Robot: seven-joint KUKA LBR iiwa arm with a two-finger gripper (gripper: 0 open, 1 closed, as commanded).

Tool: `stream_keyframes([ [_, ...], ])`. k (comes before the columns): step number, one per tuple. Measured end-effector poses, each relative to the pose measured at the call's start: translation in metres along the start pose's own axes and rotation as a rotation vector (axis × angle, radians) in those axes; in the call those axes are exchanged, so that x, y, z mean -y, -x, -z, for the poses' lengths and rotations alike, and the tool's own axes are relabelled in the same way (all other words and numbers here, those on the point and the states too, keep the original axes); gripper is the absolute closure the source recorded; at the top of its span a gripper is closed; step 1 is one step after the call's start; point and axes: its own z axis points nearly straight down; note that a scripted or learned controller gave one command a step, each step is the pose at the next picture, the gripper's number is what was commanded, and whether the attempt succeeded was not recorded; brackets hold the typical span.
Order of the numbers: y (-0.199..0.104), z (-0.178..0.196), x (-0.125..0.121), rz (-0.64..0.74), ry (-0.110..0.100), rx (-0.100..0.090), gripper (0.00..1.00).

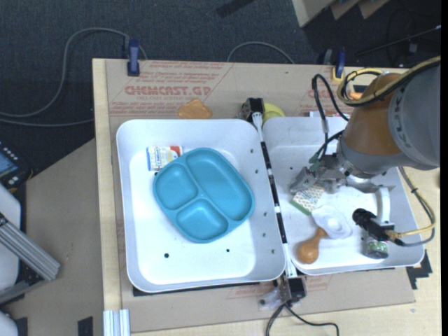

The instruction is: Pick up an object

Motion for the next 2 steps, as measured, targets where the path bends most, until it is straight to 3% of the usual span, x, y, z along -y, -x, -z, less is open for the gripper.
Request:
stream_keyframes([
  [1, 0.000, 0.011, -0.001, 0.000, 0.004, 0.001, 1.00],
  [2, -0.060, 0.105, 0.047, 0.007, 0.009, 0.000, 1.00],
])
